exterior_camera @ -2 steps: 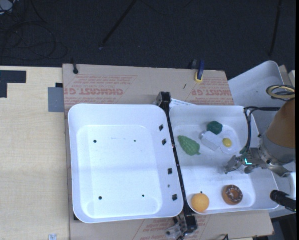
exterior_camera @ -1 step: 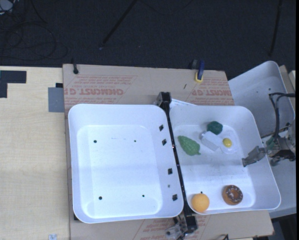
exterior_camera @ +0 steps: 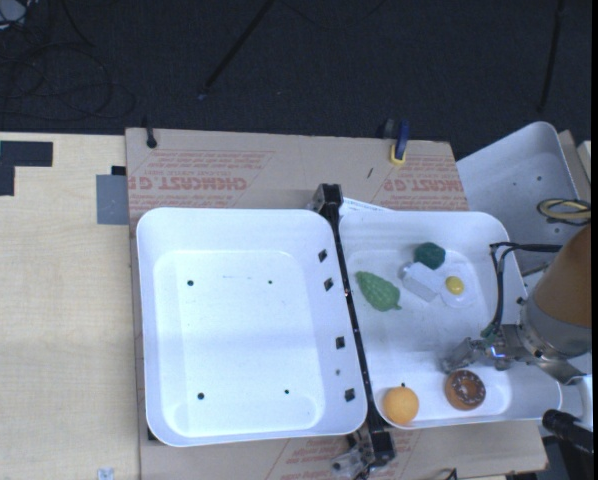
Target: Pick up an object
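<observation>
The right white bin (exterior_camera: 479,223) holds several small objects. A brown donut (exterior_camera: 465,389) lies near its front edge, with an orange ball (exterior_camera: 400,405) to its left. A green leafy piece (exterior_camera: 377,291) lies by the divider. Further back sit a dark green object (exterior_camera: 429,256), a pale clear piece (exterior_camera: 420,283) and a small yellow ball (exterior_camera: 454,286). My gripper (exterior_camera: 471,353) hangs low in the right bin, just behind the donut, with nothing visibly held. The grey arm (exterior_camera: 559,318) reaches in from the right.
The left white bin (exterior_camera: 149,268) stands beside the right one, parted by a black clamp rail (exterior_camera: 344,308). Both bins rest on a cardboard sheet (exterior_camera: 279,173). A white panel (exterior_camera: 529,168) stands at the back right.
</observation>
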`<state>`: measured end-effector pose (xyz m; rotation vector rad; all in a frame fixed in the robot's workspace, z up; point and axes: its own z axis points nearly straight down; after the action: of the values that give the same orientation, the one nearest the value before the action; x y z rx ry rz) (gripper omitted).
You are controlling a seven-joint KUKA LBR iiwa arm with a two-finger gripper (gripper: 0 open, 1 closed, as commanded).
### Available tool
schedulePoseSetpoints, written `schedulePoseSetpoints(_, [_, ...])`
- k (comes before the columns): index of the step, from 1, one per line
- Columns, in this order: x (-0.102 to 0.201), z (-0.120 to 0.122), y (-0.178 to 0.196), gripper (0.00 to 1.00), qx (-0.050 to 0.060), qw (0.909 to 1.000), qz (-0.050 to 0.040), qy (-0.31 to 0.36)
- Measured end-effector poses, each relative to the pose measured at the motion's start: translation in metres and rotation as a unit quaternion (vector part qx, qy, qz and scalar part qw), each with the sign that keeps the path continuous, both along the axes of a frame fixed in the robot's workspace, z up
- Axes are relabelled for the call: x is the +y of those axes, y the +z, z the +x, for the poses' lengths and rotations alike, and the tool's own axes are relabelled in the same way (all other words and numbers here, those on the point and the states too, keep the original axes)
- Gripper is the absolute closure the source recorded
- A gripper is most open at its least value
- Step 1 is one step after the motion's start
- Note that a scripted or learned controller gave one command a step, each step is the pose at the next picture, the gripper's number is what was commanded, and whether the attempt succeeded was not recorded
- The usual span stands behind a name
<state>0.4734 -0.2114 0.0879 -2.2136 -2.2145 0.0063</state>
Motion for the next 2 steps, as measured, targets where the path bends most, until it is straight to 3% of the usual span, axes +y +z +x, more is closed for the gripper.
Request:
schedulePoseSetpoints(1, [-0.0024,0.0012,0.0163,1.00,-0.003,1.0000,-0.0012,-0.003])
schedulePoseSetpoints(2, [-0.0026,0.0010,0.0159,0.00,-0.003,1.0000,-0.0011,-0.005])
